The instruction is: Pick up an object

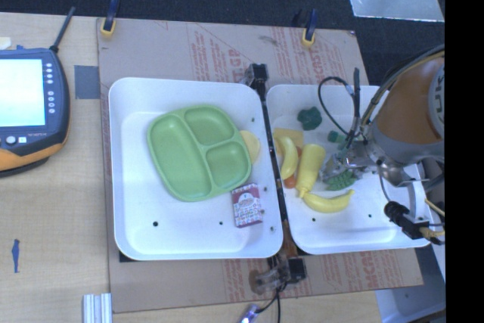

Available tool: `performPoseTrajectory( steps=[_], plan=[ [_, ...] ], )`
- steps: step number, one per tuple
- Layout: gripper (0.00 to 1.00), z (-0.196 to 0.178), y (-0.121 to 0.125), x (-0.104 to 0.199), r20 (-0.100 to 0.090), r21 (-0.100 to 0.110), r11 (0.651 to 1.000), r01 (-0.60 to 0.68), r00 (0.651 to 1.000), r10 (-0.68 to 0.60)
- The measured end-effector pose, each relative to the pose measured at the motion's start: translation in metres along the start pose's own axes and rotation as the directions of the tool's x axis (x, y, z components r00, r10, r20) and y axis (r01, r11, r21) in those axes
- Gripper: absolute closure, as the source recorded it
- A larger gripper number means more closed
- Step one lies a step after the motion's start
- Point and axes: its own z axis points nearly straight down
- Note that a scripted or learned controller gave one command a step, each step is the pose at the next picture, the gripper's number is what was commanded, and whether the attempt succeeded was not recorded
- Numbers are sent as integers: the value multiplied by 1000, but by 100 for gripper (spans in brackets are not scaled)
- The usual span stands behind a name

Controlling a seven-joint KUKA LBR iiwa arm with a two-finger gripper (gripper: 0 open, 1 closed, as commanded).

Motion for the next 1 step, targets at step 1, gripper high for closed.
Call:
performPoseTrajectory(
  steps=[1],
  plan=[
    [100, -90, 17, 56, -3, -3, 1000, -4, 1000, 4]
  ],
)
